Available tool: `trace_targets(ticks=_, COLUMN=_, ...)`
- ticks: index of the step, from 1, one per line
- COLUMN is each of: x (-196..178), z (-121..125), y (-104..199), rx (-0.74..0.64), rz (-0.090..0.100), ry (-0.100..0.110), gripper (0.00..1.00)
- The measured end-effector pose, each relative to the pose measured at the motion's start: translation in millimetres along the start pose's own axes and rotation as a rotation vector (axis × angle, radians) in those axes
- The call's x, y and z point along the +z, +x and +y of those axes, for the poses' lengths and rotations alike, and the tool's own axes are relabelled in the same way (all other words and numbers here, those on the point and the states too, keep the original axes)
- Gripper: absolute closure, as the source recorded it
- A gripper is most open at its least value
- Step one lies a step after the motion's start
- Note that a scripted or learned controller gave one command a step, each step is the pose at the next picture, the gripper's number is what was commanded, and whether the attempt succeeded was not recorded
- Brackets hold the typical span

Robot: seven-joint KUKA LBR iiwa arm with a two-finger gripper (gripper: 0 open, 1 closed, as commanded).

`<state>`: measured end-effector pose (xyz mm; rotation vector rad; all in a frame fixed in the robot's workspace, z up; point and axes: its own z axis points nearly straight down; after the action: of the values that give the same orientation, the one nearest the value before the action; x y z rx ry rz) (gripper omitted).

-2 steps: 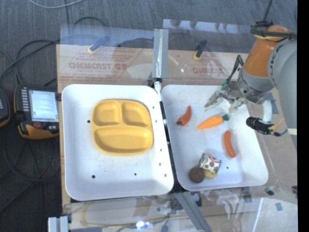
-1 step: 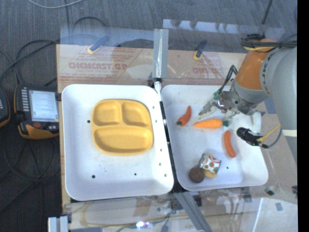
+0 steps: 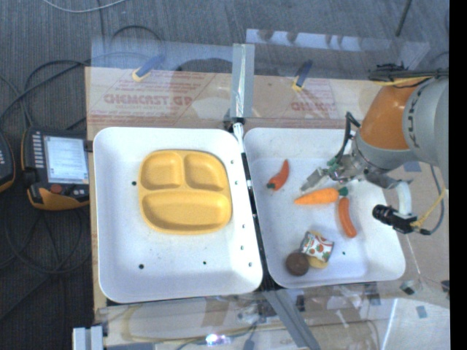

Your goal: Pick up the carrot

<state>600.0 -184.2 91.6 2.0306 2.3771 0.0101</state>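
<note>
I see the long orange carrot (image 3: pixel 318 196) lying flat in the right white bin (image 3: pixel 379 268). My tool (image 3: pixel 330 175) sits just above it with its fingers spread apart, holding nothing.

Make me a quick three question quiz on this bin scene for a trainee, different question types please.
1. True or false: the carrot lies in the left bin.
2. Which item sits in the left bin: A) yellow divided tray, B) chili pepper, C) sausage?
3. Fill in: the gripper is over the ____ bin.

Key: 1 false; 2 A; 3 right.
</note>
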Motion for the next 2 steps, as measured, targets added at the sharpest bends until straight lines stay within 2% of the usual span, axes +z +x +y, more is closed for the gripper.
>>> trace_targets(ticks=1, x=-1, z=-22, y=14, rx=-0.236, rz=-0.002, ry=-0.004, gripper=0.00)
trace_targets(ticks=2, x=-2, z=-25, y=35, rx=-0.503, rz=-0.004, ry=-0.006, gripper=0.00)
